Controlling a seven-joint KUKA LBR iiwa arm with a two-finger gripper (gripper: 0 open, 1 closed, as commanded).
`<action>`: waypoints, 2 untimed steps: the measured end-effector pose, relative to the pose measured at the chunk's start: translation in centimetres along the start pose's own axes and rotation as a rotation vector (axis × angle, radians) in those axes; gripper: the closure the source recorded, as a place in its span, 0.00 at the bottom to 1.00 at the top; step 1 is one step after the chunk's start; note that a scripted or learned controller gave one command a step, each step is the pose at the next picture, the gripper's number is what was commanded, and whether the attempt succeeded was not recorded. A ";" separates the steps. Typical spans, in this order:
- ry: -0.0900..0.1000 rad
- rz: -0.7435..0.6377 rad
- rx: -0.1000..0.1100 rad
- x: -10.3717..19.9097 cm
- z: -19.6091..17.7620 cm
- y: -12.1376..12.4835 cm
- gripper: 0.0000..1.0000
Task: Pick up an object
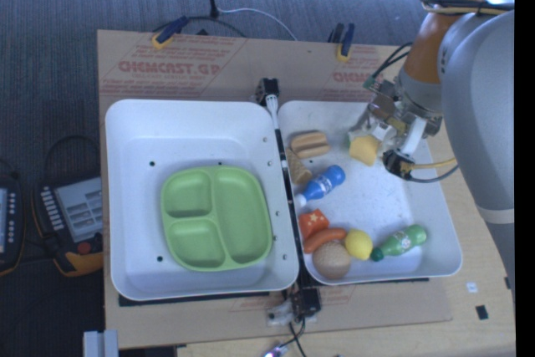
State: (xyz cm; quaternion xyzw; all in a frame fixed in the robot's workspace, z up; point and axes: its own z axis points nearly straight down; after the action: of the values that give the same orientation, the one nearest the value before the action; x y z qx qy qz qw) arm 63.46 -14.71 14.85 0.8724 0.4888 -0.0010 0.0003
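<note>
Nearest you, a brown ball (332,260) sat in the right bin (435,217). Your gripper (374,140) hung at the far right, its fingers clamped around a yellow block (364,150).

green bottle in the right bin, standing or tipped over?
Tipped over. The green bottle lies on its side on the right bin floor, its length running diagonally, beside the lemon.

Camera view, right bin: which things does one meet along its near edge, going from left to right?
Red pepper → brown round thing → lemon → green bottle.
</note>
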 end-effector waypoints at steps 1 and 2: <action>-0.001 0.001 0.001 0.0 0.0 0.0 0.00; 0.000 -0.104 0.003 0.1 4.9 -8.3 0.00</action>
State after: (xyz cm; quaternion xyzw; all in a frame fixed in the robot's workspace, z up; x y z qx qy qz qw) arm 56.47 -10.28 9.94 0.8458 0.5335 -0.0016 -0.0009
